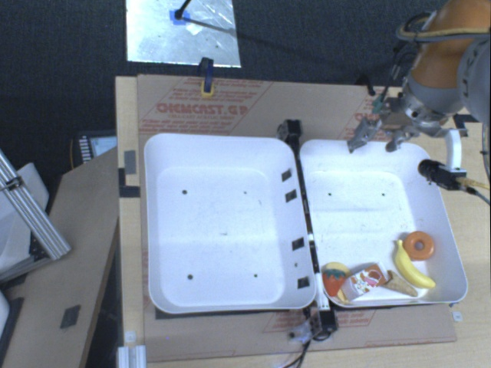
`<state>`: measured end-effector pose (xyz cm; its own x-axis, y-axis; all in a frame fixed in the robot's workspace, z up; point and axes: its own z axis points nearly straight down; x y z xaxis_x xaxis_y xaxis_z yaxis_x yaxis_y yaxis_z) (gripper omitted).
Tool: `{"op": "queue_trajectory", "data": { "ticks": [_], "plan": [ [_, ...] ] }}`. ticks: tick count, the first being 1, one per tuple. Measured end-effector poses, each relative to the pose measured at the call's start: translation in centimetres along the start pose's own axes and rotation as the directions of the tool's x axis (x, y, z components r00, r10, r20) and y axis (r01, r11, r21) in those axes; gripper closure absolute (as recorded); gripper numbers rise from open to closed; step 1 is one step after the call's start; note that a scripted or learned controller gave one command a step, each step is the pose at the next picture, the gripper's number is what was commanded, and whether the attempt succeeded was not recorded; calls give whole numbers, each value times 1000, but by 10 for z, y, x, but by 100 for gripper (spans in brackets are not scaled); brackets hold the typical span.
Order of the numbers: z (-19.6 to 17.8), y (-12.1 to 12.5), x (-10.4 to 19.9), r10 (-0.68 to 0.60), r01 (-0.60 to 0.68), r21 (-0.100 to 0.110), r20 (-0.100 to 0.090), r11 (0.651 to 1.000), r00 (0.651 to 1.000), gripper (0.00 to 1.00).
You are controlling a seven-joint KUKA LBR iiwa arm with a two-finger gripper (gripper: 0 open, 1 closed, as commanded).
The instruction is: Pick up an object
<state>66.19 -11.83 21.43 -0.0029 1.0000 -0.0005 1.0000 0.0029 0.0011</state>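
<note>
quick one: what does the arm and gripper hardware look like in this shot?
Grey arm with a rounded orange band above the wrist. Dark cables loop beside the band. The gripper is metallic grey, ending in two slim fingers. A white bracket with a black cylindrical part hangs beside it.

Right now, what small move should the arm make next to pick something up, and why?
Probably carry the gripper toward the near end of the right bin. It hangs open above that bin's far rim, while the banana, the orange ring and the packet lie along the near edge.
</note>
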Motion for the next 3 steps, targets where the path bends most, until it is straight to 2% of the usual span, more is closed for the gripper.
{"op": "queue_trajectory", "data": {
  "ticks": [1,2,3],
  "plan": [
    [-192,-36,66,-8,8,-20,-1,1000,1000,0],
    [-310,-101,82,-5,5,-17,-1,1000,1000,0],
    [-323,-159,90,-4,4,-5,-1,1000,1000,0]
  ]
}}
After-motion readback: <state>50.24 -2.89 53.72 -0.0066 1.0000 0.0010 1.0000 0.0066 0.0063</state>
